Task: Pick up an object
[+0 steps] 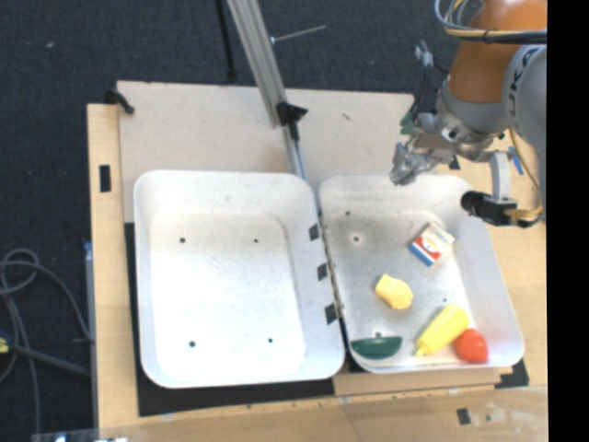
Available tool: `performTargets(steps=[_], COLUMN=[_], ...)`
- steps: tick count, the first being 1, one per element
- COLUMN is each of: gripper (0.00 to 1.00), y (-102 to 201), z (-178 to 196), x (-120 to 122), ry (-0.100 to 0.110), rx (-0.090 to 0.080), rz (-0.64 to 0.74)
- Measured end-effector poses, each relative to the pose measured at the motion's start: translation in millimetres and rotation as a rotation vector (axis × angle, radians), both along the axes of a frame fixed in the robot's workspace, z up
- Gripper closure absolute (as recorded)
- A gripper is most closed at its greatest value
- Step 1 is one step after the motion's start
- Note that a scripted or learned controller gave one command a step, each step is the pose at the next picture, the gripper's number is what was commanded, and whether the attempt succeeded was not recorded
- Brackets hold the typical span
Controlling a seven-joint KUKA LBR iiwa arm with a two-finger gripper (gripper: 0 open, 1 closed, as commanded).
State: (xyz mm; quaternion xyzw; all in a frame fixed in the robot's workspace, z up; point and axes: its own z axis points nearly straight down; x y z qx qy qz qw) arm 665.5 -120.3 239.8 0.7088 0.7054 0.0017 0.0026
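The right bin (368, 219) holds several small objects. A small white box with red and blue print (431, 245) lies toward the back right. A yellow lump (394, 292) sits near the middle. At the front lie a dark green piece (377, 345), a yellow bottle-shaped object (442, 330) and a red ball (471, 345). My gripper (406, 167) hangs above the bin's back rim, well clear of every object. Nothing shows between its fingers.
The left bin (221, 274) stands beside the right one. A slanted metal pole (262, 58) rises from behind the bins' shared edge. A black fitting (488, 208) juts over the right bin's far right rim. Cables lie on the floor at left.
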Motion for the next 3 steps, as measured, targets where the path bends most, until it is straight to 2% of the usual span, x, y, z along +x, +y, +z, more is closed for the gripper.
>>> performTargets(steps=[1, 2, 3], gripper=[1.0, 1.0, 1.0], y=[-1, 52, 111], z=[25, 15, 6], x=[1, -8, 0], ry=[0.001, 0.007, 0.007], rx=[0.001, 0.001, 0.002], rz=[0.004, 0.01, 0.012])
